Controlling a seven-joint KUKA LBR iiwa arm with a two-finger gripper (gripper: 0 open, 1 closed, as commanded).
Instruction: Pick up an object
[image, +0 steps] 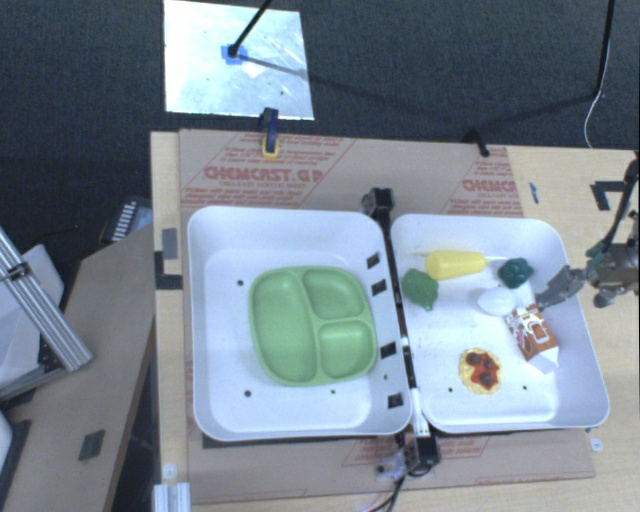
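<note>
The right bin (570, 400) holds several toy items. A yellow piece (455, 264) lies at the back, with a green broccoli-like piece (420, 289) to its left. A dark green piece (515, 271) and a small white piece (494, 300) sit further right. A red and white carton (531, 333) lies near the right wall, and a small yellow and red pizza-like piece (481, 370) lies toward the front. My gripper (562, 285) reaches in from the right edge, over the right wall of this bin, just above and right of the carton. Nothing is seen held in it.
The left bin (215, 260) carries a green divided plate (310, 325). A black hinge strip (392, 300) runs between the bins. A cardboard sheet (300, 170) lies under both bins. A metal frame (35, 310) stands at the far left.
</note>
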